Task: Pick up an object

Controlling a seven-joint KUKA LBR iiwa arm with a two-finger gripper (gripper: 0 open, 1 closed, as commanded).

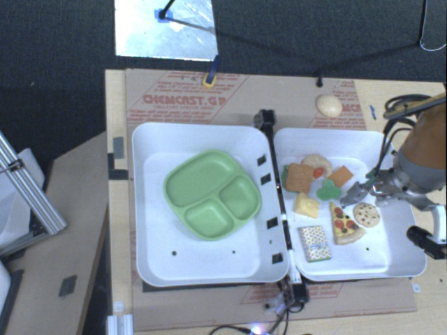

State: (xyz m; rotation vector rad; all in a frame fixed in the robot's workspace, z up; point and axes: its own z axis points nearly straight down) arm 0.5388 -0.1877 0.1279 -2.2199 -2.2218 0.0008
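Gripper (353, 195) fingers are seen low in the right bin (398, 260), just above the pizza slice (343, 225) and beside the cookie (367, 215); whether they are spread or closed cannot be told, and nothing is seen between them.

Several failures can be judged likely. The toys are crowded together, so a descent here could be blocked by a neighbour, or two pieces could be nudged apart instead of one being caught. Flat pieces lying against the smooth bin floor may be slid away rather than lifted.

By size: the left bin (150, 257) is a shallow white plastic tray, and in it a pale green divided plate (209, 190) with three compartments is held, glossy and rounded. The right bin is of the same make. Among its contents, a brown toast-like slab (299, 179), a patterned small box (315, 243), the wedge-shaped pizza slice, the round speckled cookie, a yellow cheese block (306, 206), an orange piece (341, 176) and a green leafy piece (328, 190) are found. On the worktop (293, 96) behind, a cream egg-shaped object (328, 105) is left.
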